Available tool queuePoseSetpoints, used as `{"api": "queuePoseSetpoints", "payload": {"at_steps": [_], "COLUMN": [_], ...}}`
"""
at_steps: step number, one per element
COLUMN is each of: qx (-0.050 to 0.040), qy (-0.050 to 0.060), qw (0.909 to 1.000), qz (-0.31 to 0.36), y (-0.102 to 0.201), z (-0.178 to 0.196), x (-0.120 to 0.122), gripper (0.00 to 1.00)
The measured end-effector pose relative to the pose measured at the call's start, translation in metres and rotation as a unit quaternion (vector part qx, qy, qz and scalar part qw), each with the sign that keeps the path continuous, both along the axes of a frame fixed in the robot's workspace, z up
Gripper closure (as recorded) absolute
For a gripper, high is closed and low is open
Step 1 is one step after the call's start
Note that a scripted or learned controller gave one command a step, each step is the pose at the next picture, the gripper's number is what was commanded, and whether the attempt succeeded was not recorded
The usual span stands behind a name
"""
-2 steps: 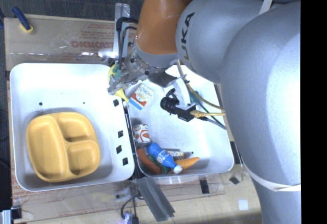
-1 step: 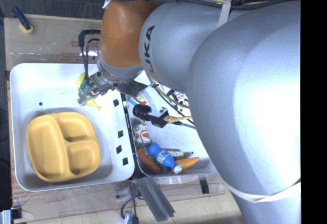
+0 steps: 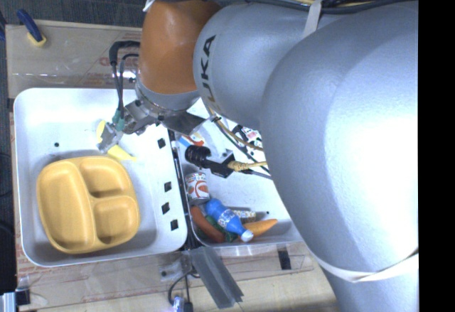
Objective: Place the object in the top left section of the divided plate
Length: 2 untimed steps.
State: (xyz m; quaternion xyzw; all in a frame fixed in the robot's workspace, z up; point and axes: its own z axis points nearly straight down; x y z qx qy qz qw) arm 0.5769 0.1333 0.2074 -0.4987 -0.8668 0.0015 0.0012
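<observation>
A small yellow object (image 3: pixel 119 152) is seen lying on the floor of the left bin (image 3: pixel 43 108), just beyond the upper right corner of the divided plate (image 3: pixel 87 202) and apparently touching its rim; it is not in any section of the plate; whether it is one piece with the pale bit seen at the gripper cannot be told. The gripper (image 3: pixel 110 134) is placed directly above that object, close over the plate's upper right corner; a pale yellowish bit is seen at its tip, but whether anything is held cannot be told. The plate, tan yellow with three sections, is set in the lower left part of the left bin. The arm (image 3: pixel 284 90) is stretched across from the right, and much of the right bin (image 3: pixel 274 232) is covered by it; at that bin's near end a blue bottle (image 3: pixel 229 222), an orange carrot-like piece (image 3: pixel 261 227) and a small can (image 3: pixel 197 186) are heaped together.
</observation>
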Motion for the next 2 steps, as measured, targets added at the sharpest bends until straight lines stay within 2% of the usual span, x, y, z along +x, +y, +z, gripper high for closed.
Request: {"api": "queuePoseSetpoints", "payload": {"at_steps": [1,2], "qx": [-0.0003,0.0008], "qy": [0.001,-0.002], "qw": [1.0,1.0], "qz": [0.002,0.005], "y": [0.0,-0.003], "z": [0.01,0.06], "x": [0.0,-0.017], "gripper": [1.0,1.0]}}
